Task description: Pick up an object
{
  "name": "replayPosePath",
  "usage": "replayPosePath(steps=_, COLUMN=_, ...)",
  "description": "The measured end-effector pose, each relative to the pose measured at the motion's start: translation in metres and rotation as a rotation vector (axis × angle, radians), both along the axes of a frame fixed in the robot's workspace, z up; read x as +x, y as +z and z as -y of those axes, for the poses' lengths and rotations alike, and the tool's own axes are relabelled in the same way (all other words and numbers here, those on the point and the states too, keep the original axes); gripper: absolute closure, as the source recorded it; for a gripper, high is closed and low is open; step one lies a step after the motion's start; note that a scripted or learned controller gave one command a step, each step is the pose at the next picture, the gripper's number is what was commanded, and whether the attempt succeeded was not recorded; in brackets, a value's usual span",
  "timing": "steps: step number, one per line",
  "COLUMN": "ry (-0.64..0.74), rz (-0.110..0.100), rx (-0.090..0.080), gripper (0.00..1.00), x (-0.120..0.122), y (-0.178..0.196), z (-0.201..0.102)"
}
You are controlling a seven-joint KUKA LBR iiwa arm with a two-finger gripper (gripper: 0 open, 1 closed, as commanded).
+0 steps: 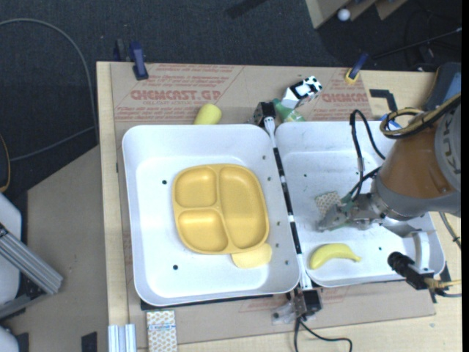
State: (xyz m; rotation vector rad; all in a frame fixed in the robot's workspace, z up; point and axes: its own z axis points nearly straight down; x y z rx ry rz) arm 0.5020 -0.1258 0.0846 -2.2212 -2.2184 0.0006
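My gripper (pixel 331 218) hung low inside the right bin (pixel 322 141), near the middle of its floor and just above the banana (pixel 333 255), which lay along that bin's front edge. Whether the tool was clenched or released I could not tell; nothing showed between its tips. I judged the banana the natural thing to pick: it lay free of the bin's walls, though close to the front rim, so a descent there would have left little room on that side. A small patterned scrap (pixel 329 198) lay on the bin floor right beside the gripper, toward the back, and could have been brushed.

The left bin (pixel 143 196) held the yellow divided plate (pixel 220 207) in its middle, with a pale yellow piece (pixel 253 257) tucked under the plate's front edge, hard to get at. Between the bins ran a dark divider (pixel 282 189). Behind the bins, on the bench's back strip, sat a yellow lump (pixel 208 114) and a black-and-white toy (pixel 304 89), out of my way. The right bin's back half offered the most open room.
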Motion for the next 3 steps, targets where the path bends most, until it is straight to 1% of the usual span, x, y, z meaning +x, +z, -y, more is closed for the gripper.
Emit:
replayPosePath(steps=1, ry=0.003, rz=0.004, rx=-0.001, gripper=0.00, x=0.056, y=0.000, z=-0.017)
replayPosePath(steps=2, ry=0.002, rz=0.005, rx=-0.003, gripper=1.00, x=0.056, y=0.010, z=-0.017)
replayPosePath(steps=3, ry=0.003, rz=0.003, rx=-0.001, gripper=1.00, x=0.060, y=0.101, z=-0.069)
